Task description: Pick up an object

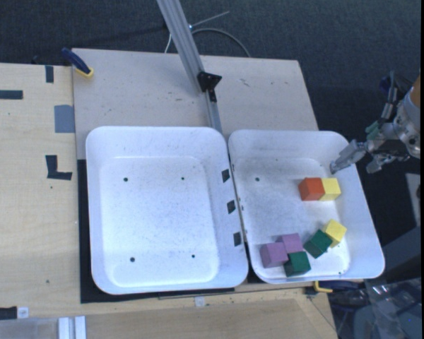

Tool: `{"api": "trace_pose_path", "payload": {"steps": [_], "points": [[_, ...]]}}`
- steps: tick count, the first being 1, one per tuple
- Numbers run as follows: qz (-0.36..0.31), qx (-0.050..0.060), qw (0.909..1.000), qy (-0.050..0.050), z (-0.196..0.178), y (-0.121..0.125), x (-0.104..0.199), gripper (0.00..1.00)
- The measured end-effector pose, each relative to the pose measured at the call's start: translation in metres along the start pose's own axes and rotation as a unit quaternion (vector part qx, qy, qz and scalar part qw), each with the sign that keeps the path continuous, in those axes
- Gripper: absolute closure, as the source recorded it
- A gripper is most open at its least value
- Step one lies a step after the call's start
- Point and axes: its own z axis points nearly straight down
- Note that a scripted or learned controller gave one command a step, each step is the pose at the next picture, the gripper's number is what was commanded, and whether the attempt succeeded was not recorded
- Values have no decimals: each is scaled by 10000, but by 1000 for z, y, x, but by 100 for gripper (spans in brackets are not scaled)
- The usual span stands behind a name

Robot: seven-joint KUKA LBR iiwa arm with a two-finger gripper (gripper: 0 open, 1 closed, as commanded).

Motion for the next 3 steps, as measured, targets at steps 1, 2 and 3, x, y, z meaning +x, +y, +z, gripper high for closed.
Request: {"api": "trace_pose_path", "payload": {"steps": [1,2,3], "points": [[5,42,10000,9,160,3,-10,0],[15,17,10000,5,191,-33,-11,0],[3,8,10000,4,180,-31,-11,100]]}}
